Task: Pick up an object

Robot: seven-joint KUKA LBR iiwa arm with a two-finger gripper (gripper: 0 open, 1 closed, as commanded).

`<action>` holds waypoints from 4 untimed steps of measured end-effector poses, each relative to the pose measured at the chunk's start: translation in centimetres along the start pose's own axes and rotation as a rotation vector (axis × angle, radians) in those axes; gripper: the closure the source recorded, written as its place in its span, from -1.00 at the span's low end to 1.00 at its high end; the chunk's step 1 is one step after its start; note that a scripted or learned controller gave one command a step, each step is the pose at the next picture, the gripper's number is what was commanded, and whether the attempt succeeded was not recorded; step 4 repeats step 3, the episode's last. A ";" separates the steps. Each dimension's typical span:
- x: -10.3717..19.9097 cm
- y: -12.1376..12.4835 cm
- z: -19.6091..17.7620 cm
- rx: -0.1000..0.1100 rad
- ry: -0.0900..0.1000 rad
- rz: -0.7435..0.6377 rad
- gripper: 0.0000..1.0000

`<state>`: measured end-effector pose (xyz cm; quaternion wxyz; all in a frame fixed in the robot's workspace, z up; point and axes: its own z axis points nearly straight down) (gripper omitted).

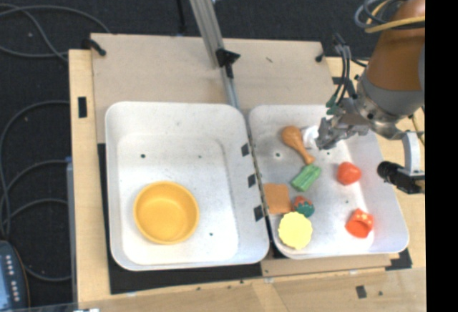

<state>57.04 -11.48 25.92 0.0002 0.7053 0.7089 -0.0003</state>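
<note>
Drumstick toy point(297, 142) lay in upper part of rt bin point(379, 232), just left of gripper point(326, 137). I saw gripper low over bin w/ nothing visibly betw fingers; open/closed I couldn't tell. Green block point(305, 177), orange piece point(348, 173), yellow disc point(295, 230) sat nearby. Yellow bowl point(166, 212) in left bin point(122, 124).

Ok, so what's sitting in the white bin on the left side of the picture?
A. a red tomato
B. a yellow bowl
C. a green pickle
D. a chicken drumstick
B, because the yellow bowl sits in the left bin, while the other toys lie in the right bin.
</note>
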 end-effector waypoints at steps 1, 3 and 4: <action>5.4 -0.5 1.1 0.000 0.001 -0.001 1.00; 16.0 -3.0 2.1 0.001 0.002 -0.003 1.00; 16.0 -3.0 2.1 0.001 0.002 -0.003 1.00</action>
